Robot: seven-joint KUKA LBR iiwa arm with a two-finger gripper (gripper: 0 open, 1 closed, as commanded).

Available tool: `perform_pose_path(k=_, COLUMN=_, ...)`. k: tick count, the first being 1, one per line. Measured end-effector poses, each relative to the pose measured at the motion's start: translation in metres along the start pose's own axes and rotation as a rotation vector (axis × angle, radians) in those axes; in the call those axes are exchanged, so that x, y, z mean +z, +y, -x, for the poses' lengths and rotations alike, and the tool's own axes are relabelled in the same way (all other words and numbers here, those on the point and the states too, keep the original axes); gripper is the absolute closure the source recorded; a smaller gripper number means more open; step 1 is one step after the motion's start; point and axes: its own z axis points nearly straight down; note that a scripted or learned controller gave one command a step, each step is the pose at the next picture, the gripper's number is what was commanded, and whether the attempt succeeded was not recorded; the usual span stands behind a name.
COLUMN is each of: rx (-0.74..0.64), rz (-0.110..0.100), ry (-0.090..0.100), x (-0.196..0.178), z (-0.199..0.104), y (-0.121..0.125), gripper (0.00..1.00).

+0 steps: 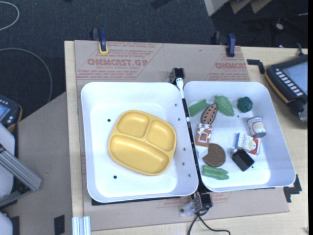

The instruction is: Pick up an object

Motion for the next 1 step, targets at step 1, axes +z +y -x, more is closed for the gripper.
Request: perform_pose_path(k=1, rx=-0.001, rz=0.003, ry=-0.002, x=-0.0104, z=0.0003, y=0.0007, gripper=1.0)
